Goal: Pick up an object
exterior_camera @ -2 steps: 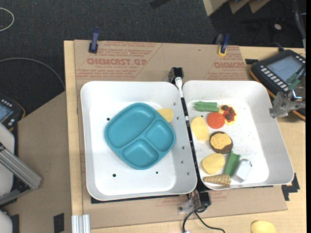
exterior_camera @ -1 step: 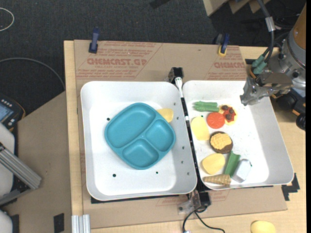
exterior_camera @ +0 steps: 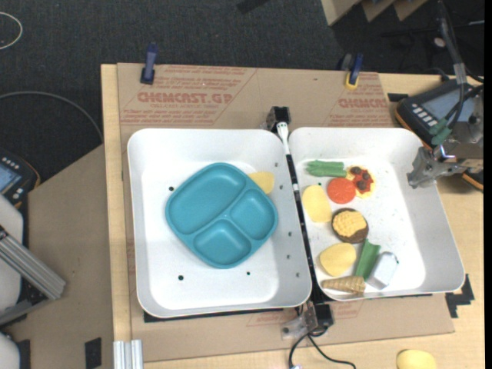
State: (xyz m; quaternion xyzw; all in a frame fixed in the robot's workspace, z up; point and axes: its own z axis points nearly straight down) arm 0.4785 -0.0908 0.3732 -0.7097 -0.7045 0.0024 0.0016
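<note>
- Cardboard-topped bench [exterior_camera: 231,91] bears two white bins.
- Left bin [exterior_camera: 154,267] holds a blue divided plate [exterior_camera: 221,214].
- Right bin [exterior_camera: 430,244] holds toy foods: tomato [exterior_camera: 341,190], burger [exterior_camera: 350,225], green bean [exterior_camera: 326,167].
- My claw [exterior_camera: 427,166] hangs at the right bin's right rim, well apart from the foods; its state I cannot tell.

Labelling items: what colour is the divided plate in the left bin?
Teal blue divided plate, shown in the camera view.

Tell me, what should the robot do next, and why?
Probably swing left, over the toy food. The gripper sits at the right bin's right edge with nothing between its fingers, and the food lies in that bin's left half.
</note>
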